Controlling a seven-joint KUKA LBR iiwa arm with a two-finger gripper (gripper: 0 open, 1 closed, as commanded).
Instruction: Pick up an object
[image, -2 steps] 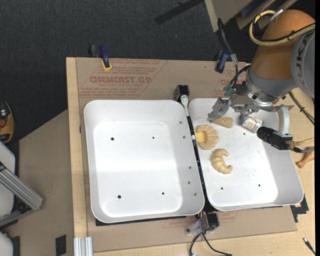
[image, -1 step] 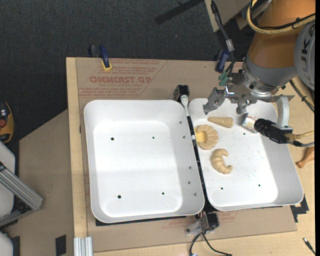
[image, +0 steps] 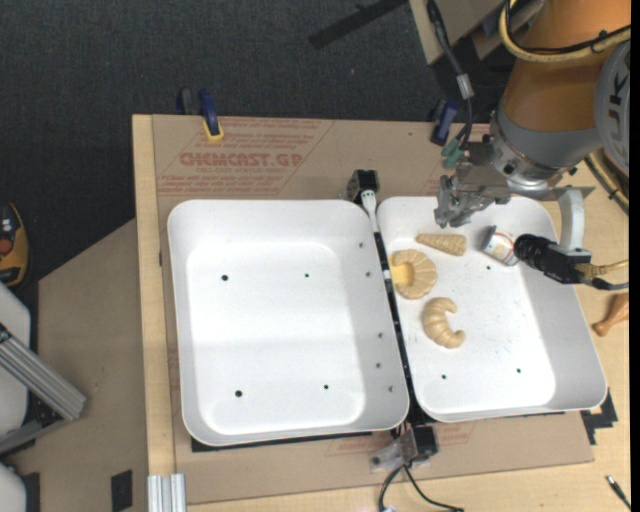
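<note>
Writing: red print on the brown board (image: 300, 150) under the bins is reading "CHEMCAST GP", with finer red lines below it too small to read. No other legible labels.

Surroundings: two shallow white bins are sitting side by side on the board. The left bin (image: 200, 240) is showing a smooth, glossy floor with four small dark dots. A black clip (image: 362, 185) is sitting at the far end of the seam between the bins, and another clip (image: 415, 443) at the near end. A blue-and-yellow clamp (image: 210, 112) is gripping the board's far edge, and a blue clamp (image: 444, 122) is sitting further right. Dark carpet is surrounding the bench.

Task items: all three are lying in the right bin (image: 560, 350), in its left half.
- cone-shaped pastry (image: 441, 243): tan, ridged, lying on its side, tip pointing left.
- round pastry (image: 413, 272): yellow-tan, swirled, just beside the bin's left wall.
- croissant (image: 442, 323): pale tan, curved, nearer the camera, apart from the other two.

Arm: the gripper (image: 453, 218) is hanging just above the far edge of the cone-shaped pastry, partly blocking the bin's far wall. Jaw state: cannot tell at this angle; nothing is visibly held.
</note>
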